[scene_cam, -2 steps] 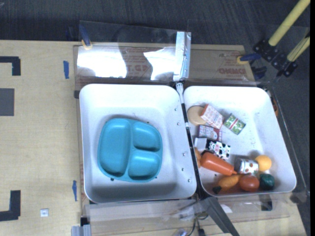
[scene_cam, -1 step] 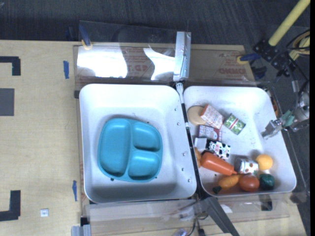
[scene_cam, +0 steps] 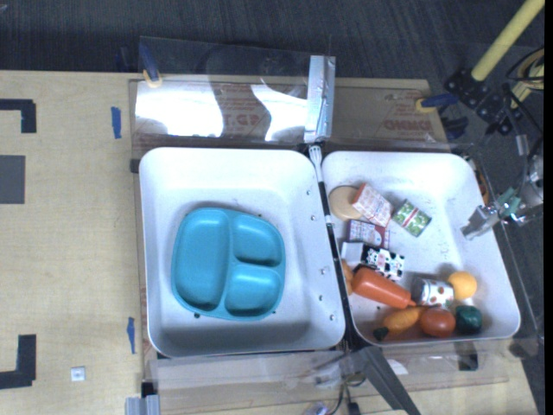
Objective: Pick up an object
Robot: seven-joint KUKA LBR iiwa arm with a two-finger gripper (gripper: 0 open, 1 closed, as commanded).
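the hand hangs over the right white plastic bin's right rim; whether it is open or closed cannot be told. inside that bin, an orange plastic carrot lies near the front among small toy foods. left of it, a blue divided tray fills the other white bin.

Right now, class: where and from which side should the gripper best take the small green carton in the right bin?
Probably across the green carton's short sides, coming straight down from above. It lies flat and tilted, apart from the other toys, with bare bin floor around it for the fingers.
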